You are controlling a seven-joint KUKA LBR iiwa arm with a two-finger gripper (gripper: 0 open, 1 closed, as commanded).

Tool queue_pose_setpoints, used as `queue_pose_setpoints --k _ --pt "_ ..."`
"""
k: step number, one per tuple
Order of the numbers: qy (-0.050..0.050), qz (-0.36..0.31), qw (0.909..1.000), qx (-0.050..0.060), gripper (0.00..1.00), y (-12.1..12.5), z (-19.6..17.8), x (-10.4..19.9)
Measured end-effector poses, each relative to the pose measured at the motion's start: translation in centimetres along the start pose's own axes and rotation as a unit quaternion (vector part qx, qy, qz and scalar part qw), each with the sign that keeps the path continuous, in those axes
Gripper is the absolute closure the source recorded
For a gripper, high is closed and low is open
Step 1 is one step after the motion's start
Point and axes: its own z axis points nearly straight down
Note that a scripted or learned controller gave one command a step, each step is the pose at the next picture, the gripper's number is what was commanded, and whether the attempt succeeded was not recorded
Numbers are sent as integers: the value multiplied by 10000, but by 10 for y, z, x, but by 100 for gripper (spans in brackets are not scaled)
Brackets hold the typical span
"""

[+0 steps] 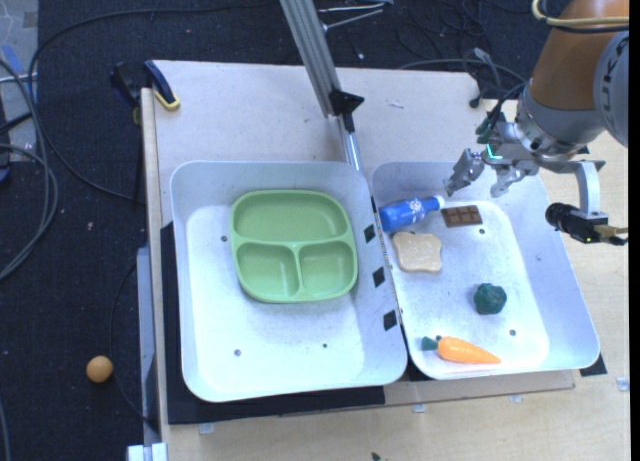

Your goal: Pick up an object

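Note:
The right bin (545,279) holds a blue bottle with a white cap (408,212), a brown chocolate bar (461,216), a slice of toast (417,252), a dark green lump (489,298) and an orange carrot (462,351). My gripper (482,176) hangs above the bin's far edge, just beyond the chocolate bar, with its two fingers spread apart and nothing between them.
The left bin (200,339) carries a green three-compartment plate (295,245). A slanted metal pole (312,34) crosses the bench behind the bins. A small orange ball (98,368) lies on the floor at lower left.

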Motion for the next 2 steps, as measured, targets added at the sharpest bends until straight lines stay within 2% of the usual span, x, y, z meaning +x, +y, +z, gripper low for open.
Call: queue_pose_setpoints --k 1,2 --pt "-1 -1 10000 -9 0 0 -1 0" --pt "-5 12 10000 12 0 3 48 -8"
